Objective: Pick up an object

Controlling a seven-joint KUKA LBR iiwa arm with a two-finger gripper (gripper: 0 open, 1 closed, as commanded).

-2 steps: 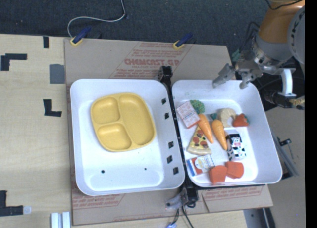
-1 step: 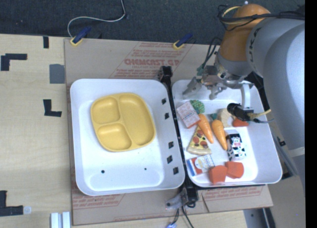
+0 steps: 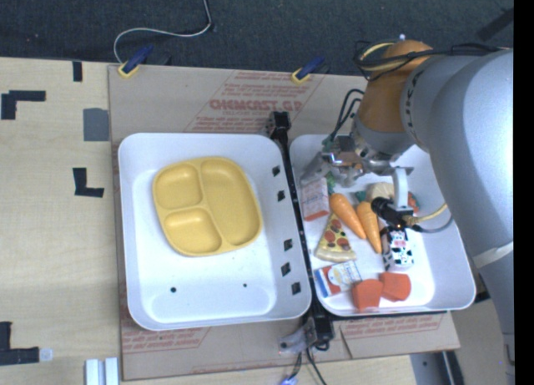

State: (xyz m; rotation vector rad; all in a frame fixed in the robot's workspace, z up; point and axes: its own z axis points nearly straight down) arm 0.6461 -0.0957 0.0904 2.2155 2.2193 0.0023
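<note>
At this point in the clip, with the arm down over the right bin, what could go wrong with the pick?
Two risks, judging by the layout:

1. Crowding. The two orange toy carrots lie side by side, next to the triangular pizza slice toy, so the two-finger gripper may nudge or catch more than one.

2. Flat items. The small printed packet lies flat on the shallow white right bin, and fingers may slide over it.
</note>
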